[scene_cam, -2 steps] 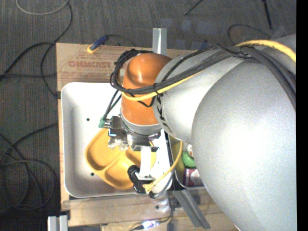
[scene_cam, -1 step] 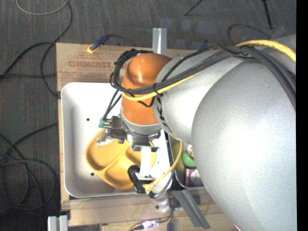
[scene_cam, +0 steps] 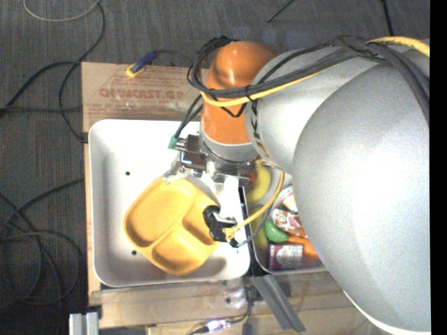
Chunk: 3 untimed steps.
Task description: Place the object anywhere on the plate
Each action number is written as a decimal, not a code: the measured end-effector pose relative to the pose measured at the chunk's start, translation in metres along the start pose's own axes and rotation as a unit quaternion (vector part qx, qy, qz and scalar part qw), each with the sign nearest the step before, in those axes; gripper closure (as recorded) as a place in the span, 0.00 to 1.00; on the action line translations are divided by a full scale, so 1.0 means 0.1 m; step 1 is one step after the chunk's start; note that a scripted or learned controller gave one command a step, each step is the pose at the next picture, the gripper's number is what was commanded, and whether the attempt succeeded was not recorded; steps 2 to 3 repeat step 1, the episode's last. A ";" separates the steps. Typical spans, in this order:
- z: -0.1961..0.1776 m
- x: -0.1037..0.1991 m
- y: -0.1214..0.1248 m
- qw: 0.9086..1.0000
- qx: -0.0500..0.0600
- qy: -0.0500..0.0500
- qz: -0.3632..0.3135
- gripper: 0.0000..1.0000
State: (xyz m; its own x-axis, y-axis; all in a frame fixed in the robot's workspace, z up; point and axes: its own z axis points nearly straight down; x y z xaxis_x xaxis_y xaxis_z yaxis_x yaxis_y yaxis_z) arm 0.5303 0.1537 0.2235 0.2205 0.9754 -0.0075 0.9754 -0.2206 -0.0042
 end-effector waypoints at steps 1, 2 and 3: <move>-0.03 -0.18 -0.32 0.978 0.001 -0.001 0.210 0.00; -0.03 -0.18 -0.32 0.978 0.001 -0.001 0.210 0.00; -0.03 -0.18 -0.32 0.978 0.001 -0.001 0.210 0.00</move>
